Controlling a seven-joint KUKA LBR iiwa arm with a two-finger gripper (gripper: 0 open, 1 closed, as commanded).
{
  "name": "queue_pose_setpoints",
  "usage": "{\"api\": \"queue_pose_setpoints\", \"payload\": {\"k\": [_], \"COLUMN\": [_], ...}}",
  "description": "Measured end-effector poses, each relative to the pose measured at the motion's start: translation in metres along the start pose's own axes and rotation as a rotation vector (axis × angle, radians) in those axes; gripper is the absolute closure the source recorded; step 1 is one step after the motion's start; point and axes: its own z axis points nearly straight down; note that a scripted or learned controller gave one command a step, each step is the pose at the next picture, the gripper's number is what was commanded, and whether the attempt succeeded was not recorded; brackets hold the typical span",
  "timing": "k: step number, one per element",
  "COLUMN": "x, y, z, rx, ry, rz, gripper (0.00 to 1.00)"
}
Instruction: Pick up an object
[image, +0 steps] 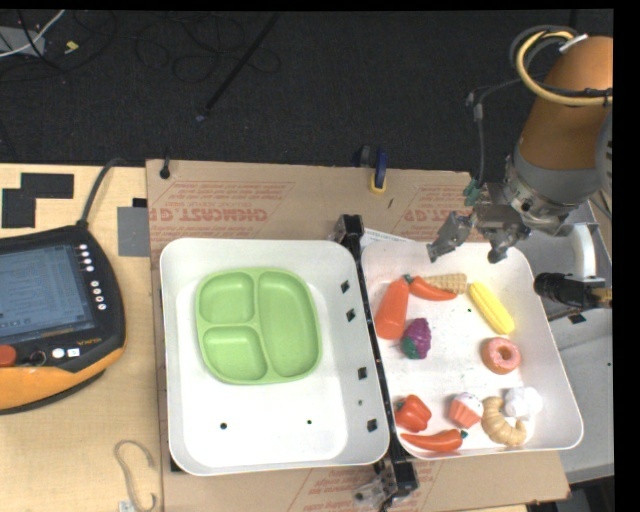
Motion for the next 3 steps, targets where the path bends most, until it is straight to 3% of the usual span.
{"api": "queue_pose_setpoints", "payload": {"k": [1,2,3], "x": [0.0,0.002,0.008], "y": [0.002,0.006,-0.004], "z": [-0.006,0.038,0.093], "rx": [-0.01,-0.006,-0.004], "ry": [-0.001,-0.001,0.0], "rz": [-0.001,-0.002,-0.002], "gripper": [0.0,0.0,0.0]}}
